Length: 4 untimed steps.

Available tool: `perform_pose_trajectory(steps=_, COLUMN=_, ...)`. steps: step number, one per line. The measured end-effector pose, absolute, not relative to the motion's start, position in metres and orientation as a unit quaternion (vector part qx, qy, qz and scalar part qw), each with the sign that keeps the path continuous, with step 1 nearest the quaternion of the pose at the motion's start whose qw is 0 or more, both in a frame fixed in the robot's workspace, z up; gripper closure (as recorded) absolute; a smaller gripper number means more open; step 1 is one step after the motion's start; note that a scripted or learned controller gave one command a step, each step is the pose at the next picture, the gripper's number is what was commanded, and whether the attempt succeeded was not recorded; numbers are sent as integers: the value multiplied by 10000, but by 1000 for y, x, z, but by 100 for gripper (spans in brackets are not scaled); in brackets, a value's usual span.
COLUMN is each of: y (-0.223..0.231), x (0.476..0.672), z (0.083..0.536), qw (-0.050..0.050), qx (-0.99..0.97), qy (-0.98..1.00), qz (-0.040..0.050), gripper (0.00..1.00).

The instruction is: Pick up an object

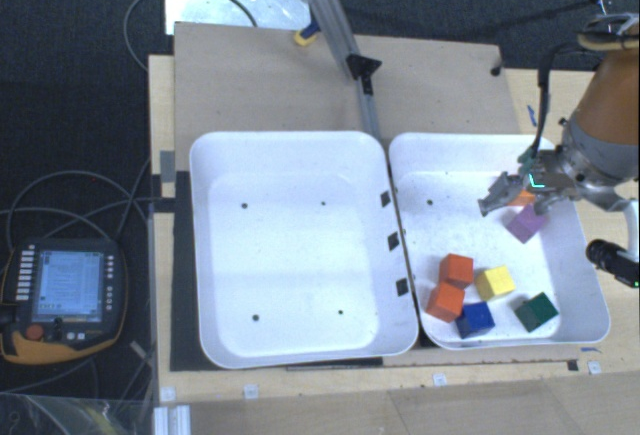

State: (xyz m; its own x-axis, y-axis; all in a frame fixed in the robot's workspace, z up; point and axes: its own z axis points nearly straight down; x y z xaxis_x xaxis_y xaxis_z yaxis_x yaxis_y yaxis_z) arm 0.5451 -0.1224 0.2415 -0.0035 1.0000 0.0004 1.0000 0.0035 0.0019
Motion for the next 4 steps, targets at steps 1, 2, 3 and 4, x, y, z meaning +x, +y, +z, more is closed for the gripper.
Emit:
perform_pose_trajectory(steps=1, y=-122, x=543, z=179, qw=-17, qx=7064, qy=7078, qz=-10, gripper=0)
perform_pose_trajectory(steps=2, y=-124, x=552, z=132, qw=-10, qx=7062, qy=7080, qz=-7, gripper=0)
perform_pose_trajectory(steps=3, y=-124, x=552, z=88, qw=-11, qx=7062, qy=7081, qz=-7, gripper=0)
perform_pose_trajectory(steps=4, y=-124, x=553, z=101, qw=12, qx=7056, qy=7086, qz=11, gripper=100)
